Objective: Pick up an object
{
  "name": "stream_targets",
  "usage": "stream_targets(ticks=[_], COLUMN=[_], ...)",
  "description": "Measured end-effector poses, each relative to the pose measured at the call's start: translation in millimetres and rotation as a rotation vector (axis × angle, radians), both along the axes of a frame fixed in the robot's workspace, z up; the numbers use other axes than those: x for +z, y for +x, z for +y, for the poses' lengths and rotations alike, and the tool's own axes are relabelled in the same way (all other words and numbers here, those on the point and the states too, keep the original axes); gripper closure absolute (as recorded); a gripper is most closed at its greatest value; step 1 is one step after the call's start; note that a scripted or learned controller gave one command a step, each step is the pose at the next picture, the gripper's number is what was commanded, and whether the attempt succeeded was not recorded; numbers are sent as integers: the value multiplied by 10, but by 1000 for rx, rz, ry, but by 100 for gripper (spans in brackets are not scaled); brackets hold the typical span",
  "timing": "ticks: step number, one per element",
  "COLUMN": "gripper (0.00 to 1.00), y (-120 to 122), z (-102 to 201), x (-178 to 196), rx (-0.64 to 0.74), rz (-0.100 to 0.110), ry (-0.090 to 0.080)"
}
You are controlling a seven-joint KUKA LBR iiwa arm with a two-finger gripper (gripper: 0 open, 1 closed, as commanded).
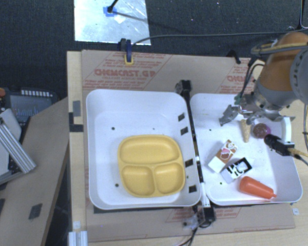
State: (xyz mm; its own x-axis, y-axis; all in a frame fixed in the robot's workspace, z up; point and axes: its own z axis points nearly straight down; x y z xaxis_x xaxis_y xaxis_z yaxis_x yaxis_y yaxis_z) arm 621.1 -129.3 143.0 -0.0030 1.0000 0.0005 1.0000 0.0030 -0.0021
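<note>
My gripper [239,119] hangs over the upper part of the right bin [210,111], its grey fingers [227,116] spread open with nothing between them. Just below it lies a beige cone [245,131], with a small purple ball [261,130] touching or nearly touching its right side. Lower in the bin sit a white and red carton [223,155], a black and white block [236,169] and an orange carrot [256,188] near the front right corner.
The left bin [102,111] holds a yellow divided plate [151,165] in its lower middle. A black divider [190,132] runs between the bins. The arm's grey and orange body [285,70] looms over the right bin's far right corner.
</note>
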Motion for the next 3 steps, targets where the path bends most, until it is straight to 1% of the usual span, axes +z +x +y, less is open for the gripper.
stream_targets(ticks=[1,2,3], gripper=[0,100,100], y=[4,17,14], z=[6,0,-103], x=[-513,-383,154], rx=[-2,-3,-3], rz=[-1,-6,-9], ry=[0,-2,-2])
